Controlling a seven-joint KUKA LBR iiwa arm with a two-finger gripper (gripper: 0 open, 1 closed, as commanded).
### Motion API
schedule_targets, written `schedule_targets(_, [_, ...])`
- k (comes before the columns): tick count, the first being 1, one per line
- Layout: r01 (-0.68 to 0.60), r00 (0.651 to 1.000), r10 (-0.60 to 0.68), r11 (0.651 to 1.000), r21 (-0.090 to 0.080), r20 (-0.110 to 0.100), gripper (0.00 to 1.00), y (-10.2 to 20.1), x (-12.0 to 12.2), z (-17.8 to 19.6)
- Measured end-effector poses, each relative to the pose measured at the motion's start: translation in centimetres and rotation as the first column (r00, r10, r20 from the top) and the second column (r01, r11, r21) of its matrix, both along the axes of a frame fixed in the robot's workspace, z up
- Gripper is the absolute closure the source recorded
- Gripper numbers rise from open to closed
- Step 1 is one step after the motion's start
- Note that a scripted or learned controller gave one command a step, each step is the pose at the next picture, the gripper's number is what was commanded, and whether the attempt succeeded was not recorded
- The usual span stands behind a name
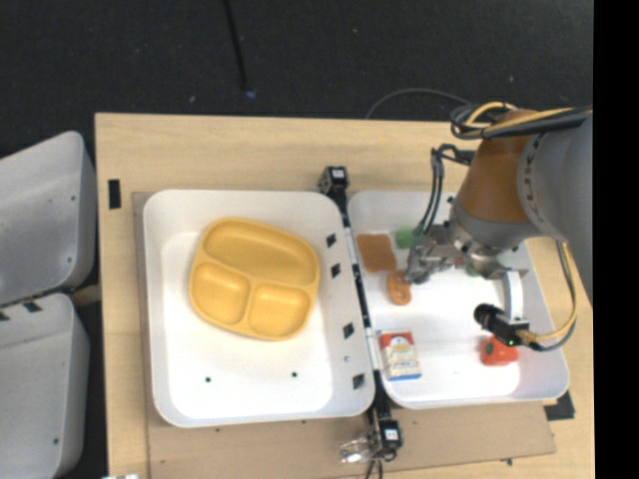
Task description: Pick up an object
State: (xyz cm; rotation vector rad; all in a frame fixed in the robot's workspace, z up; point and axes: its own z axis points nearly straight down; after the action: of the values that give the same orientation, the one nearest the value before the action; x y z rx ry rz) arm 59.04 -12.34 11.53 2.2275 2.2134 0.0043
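In the right bin (449,392), my gripper (417,267) hangs low near the bin's left middle, under the grey and orange arm. A small orange piece (399,290) lies just below and left of it. A brown flat piece (375,252) sits to its left, and a small green thing (404,237) peeks out above it. A small box with a red and white label (399,355) lies near the front left of that bin. A red object (498,352) rests at the front right. Nothing shows between the fingers.
The left bin (170,367) holds a yellow divided plate (254,277). A black divider with clips (351,297) runs between the bins. Cables (519,332) loop along the arm over the right bin's right side. White chairs (40,228) stand at the far left.
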Motion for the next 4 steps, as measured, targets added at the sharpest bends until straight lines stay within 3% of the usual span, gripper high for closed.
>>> schedule_targets(2, [-0.009,1.0,0.009,1.0,-0.001,0.001,1.0,-0.1,1.0,9.7])
schedule_targets(4, [-0.013,1.0,0.013,1.0,0.001,-0.006,1.0,10.5,1.3,8.8])
